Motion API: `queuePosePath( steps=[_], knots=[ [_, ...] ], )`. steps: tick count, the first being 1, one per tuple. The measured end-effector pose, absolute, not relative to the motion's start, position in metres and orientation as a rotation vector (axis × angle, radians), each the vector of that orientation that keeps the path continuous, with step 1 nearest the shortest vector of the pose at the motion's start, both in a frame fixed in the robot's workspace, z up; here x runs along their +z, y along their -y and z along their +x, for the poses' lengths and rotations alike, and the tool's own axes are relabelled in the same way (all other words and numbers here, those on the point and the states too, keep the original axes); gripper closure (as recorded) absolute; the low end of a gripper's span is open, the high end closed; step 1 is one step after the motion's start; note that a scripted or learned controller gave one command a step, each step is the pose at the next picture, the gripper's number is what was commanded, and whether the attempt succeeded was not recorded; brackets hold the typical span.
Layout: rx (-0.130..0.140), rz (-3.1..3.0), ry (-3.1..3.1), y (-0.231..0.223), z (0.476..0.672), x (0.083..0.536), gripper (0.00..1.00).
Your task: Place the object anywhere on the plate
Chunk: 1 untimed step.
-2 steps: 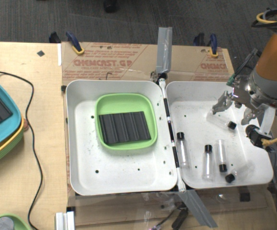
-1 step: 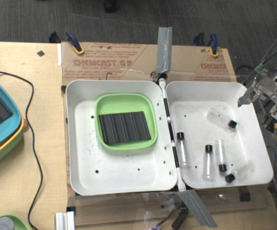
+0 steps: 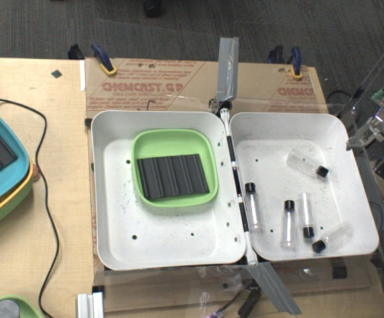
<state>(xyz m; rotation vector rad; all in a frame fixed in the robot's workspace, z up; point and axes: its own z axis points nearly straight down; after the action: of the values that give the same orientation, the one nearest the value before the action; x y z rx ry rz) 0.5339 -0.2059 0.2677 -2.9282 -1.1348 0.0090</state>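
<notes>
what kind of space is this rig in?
Probably a robotics lab or workshop, not a home. Two shallow white bins sit on cardboard clamped to a wooden bench; clear plastic vials with black caps lie in the right bin, and office-chair casters stand on grey carpet.

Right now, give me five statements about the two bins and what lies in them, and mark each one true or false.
1. The green plate sits in the left bin. True.
2. A dark ribbed insert lies on the plate. True.
3. One of the clear vials already rests on the plate. False: the vials, all with black caps, lie in the right bin.
4. The vials have red caps. False: the caps are black.
5. The two bins stand stacked, one on top of the other. False: they sit side by side, meeting along a central seam.
</notes>
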Motion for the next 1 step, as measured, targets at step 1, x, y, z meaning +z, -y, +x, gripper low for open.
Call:
queuePosePath(
  steps=[1],
  knots=[
    [0.009, -3.017, 0.876, 0.2131, 0.5213, 0.2873, 0.0]
  ],
)
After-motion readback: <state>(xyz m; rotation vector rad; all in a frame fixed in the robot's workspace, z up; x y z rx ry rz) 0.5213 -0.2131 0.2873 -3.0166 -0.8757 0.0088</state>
